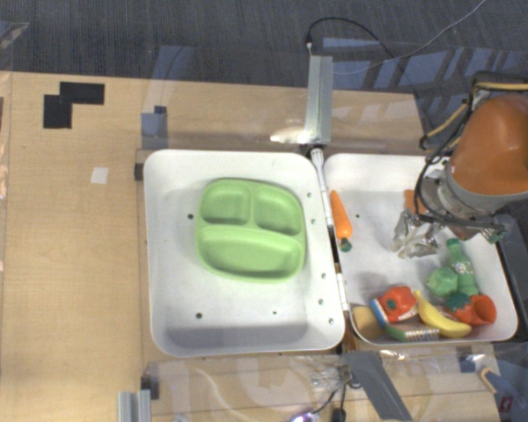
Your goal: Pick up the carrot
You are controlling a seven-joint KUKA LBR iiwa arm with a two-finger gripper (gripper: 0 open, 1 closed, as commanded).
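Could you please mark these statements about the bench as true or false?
1. The carrot lies in the right bin, by its left wall. True.
2. The green plate sits in the right bin. False: it sits in the left bin.
3. The gripper holds the carrot. False: it hangs apart, to the carrot's right.
4. A banana lies near the right bin's front edge. True.

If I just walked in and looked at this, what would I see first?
Probably the big green divided plate lying in the middle of the left bin. Next, the robot's orange band over the right bin, with its end effector hanging above the bin floor. Then the carrot by that bin's left wall, and the bright toy food piled along its front edge.
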